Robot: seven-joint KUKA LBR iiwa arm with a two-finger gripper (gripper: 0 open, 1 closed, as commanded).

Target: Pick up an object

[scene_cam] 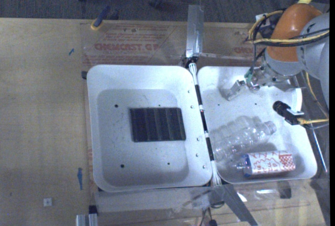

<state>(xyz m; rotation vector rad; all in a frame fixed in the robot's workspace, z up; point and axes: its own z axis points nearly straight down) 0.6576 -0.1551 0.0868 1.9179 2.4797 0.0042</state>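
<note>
Two white bins under my arm, nothing lifted.
Left bin (104,115) carries a ribbed dark slab (157,124). In the right bin (309,159) I see a clear crinkled plastic bottle (242,136) centrally and a red-and-white printed tube (266,164) at 6 o'clock. The gripper (235,88) hangs at 11 o'clock; I cannot tell its opening.
</note>
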